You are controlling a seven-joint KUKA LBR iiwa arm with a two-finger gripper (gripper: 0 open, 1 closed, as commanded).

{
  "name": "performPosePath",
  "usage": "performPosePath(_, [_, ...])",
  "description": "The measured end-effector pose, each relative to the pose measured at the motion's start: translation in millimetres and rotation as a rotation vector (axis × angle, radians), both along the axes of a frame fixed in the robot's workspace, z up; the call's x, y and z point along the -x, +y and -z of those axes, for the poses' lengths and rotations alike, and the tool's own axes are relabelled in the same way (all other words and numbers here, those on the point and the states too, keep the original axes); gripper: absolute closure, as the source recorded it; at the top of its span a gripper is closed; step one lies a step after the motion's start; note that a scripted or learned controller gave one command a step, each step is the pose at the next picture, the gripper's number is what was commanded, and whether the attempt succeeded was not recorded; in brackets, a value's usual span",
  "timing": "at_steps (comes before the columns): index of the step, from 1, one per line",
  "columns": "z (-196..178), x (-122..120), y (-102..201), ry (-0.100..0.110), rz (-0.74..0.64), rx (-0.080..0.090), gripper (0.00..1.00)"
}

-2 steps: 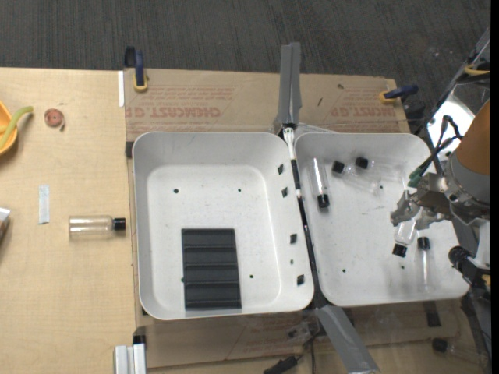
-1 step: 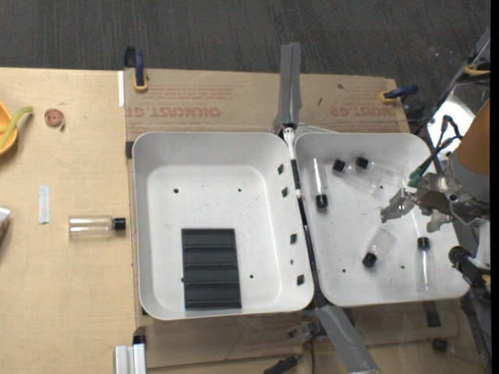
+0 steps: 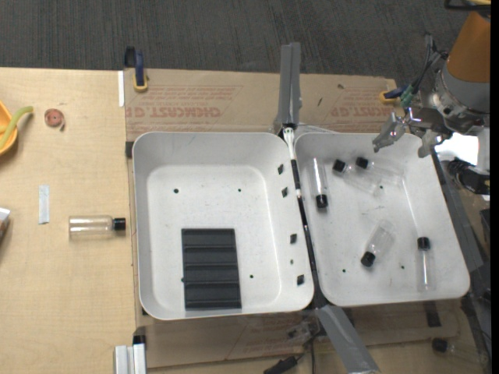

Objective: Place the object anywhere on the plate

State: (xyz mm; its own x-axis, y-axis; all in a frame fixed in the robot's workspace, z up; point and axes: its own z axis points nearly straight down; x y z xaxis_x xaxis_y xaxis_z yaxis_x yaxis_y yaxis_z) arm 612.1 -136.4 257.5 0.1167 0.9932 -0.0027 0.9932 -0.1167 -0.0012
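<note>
Orange-banded arm point(image 3: 474, 49), gripper point(image 3: 407, 135) above rt bin point(image 3: 456, 283) far edge.

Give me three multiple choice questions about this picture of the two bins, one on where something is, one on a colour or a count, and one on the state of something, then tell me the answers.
1. Where does the dark ribbed plate lie?
A. in the left bin
B. in the right bin
C. on the wooden bench top

2. What colour are the caps on the clear bottles in the right bin?
A. red
B. white
C. black

3. How does the clear bottle on the bench top, left of the bins, rest?
A. standing upright
B. lying on its side
C. propped against a bin wall

Answers:
1. A, the plate sits on the floor of the left bin, toward its front edge.
2. C, each bottle there ends in a small black cap.
3. B, it lies flat with its black cap pointing toward the bins.
</note>
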Motion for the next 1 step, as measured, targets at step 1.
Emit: performPosePath(1, [-34.1, -21.0, -46.7, -0.001, -0.049, 0.0, 0.0])
